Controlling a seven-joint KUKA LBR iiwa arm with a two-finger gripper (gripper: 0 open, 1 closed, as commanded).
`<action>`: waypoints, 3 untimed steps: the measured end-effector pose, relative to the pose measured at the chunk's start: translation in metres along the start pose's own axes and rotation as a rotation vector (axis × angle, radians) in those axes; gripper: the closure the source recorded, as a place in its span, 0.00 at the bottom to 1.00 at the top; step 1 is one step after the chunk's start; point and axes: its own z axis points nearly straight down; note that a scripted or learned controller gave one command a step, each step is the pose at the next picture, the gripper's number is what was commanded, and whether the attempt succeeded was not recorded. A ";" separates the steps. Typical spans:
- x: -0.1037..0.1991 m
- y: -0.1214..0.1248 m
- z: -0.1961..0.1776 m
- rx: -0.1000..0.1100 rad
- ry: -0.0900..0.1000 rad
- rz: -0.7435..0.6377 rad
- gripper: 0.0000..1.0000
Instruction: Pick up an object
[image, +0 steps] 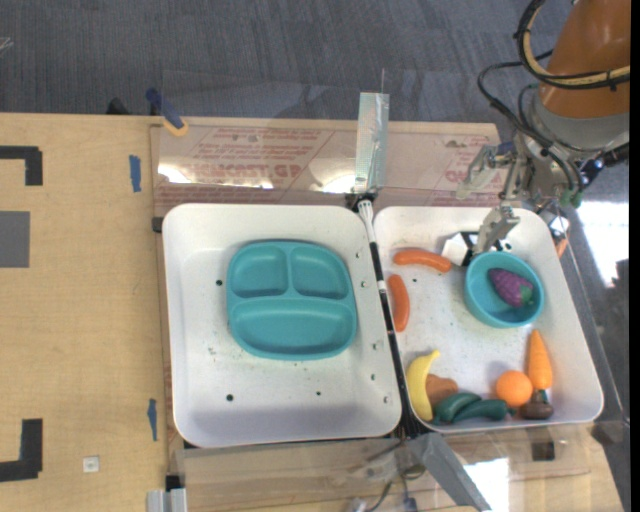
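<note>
Gripper (497, 232): above right bin's (580, 330) far edge, just beside teal bowl (480, 290) holding purple item (513, 288); fingers' state: cannot tell.

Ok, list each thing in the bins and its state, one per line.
Divided teal plate: flat in left bin, nothing on it.
Teal bowl: upright in right bin, holds purple toy.
Banana: lying by the divider.
Orange: resting near front edge.
Carrot: lying beside orange.
Gripper: above bowl's rim.
</note>
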 end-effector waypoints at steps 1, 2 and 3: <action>-0.006 -0.029 0.154 0.001 -0.003 -0.051 0.00; 0.028 -0.043 0.160 -0.023 -0.009 -0.027 0.00; 0.135 -0.086 0.165 -0.001 -0.001 0.020 0.00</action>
